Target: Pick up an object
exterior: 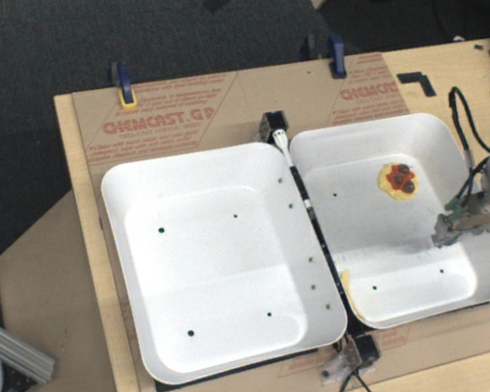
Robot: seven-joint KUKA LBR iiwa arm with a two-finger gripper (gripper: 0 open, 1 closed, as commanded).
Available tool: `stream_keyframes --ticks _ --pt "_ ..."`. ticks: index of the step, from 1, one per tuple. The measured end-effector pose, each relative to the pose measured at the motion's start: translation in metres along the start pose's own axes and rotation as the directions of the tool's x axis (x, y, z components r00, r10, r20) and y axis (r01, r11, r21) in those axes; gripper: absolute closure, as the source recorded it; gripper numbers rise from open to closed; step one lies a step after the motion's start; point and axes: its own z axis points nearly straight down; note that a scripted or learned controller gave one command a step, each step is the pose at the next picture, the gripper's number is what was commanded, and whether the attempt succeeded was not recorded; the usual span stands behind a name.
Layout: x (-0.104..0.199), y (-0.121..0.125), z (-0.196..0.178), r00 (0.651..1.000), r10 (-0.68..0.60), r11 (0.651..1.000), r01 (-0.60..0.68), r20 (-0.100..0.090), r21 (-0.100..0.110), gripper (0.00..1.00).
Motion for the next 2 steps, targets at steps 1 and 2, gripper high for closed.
stream_keyframes --ticks 1,2 --pt "-0.009 -0.005 0.042 1.000 -0.001 1.000 0.001 -0.006 0.011 1.00" --pt "-0.009 -0.004 0.030 1.000 -0.001 1.000 0.001 -0.004 0.006 1.00"
